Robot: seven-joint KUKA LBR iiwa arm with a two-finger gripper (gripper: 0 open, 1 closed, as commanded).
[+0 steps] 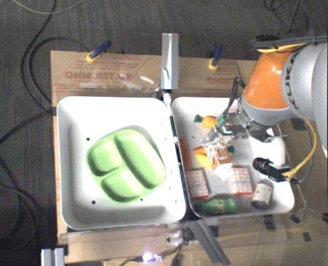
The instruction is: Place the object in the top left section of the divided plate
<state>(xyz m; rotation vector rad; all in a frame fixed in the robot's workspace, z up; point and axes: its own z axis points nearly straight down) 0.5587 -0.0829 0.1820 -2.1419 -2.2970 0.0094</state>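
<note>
Although the divided plate (126,165) lay ready in the left bin (69,115), green and unoccupied in all three sections, the gripper (226,131) hung over the crowded right bin (283,201), and nothing in that bin had yet been lifted clear.

The chief risk seemed to be the clutter. Directly under the tool sat an orange and white carton (216,154), with a small carrot-like toy (207,121) just beside it toward the back, two red and white boxes (197,183) nearer the front, a green bottle (218,206) along the front wall and a small dark bottle (262,194) in the corner. A descent there could have caught two things at once, or nudged the carton against its neighbours so that it tipped or slid out of the grasp. A weak hold might also have let the object drop on the way across the wall between the bins.

Which object the program meant to take could not be told; the carton looked likeliest, lying just below and touching the tool's outline in this slanted view. Whether the gripper was clenched, released or grasping anything could not be told either, since its lower end merged with the clutter beneath.
</note>
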